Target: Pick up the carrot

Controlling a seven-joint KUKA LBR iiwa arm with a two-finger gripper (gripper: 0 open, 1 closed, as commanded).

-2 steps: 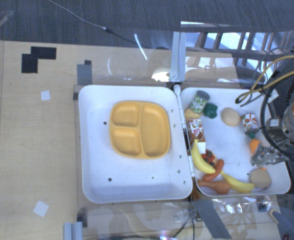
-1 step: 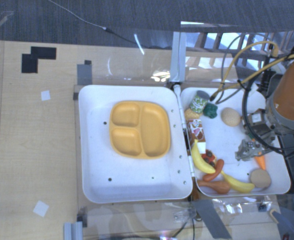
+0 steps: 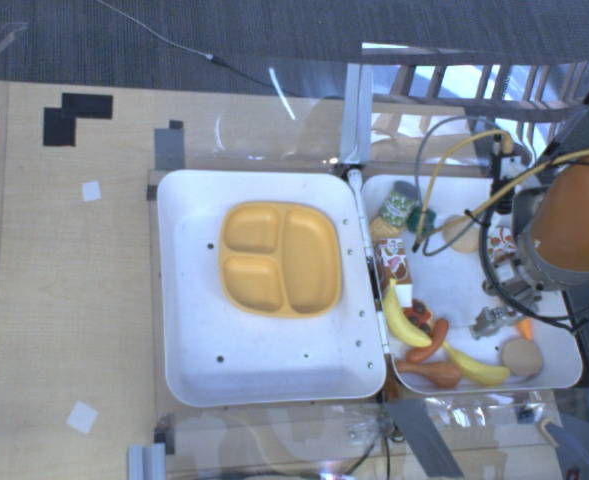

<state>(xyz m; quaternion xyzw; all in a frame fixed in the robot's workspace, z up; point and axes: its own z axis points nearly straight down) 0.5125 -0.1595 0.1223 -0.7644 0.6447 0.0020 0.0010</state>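
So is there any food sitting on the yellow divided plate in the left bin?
No, the yellow divided plate shows bare compartments, while the food items, such as a banana, lie in the right bin.

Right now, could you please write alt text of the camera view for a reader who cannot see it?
The arm reaches in from the right over the right bin, which holds two bananas, a carrot near its front edge and other small food items. The left bin holds a yellow divided plate.

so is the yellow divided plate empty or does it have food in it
Empty: all three compartments of the yellow plate in the left bin show bare yellow; the food lies in the right bin.
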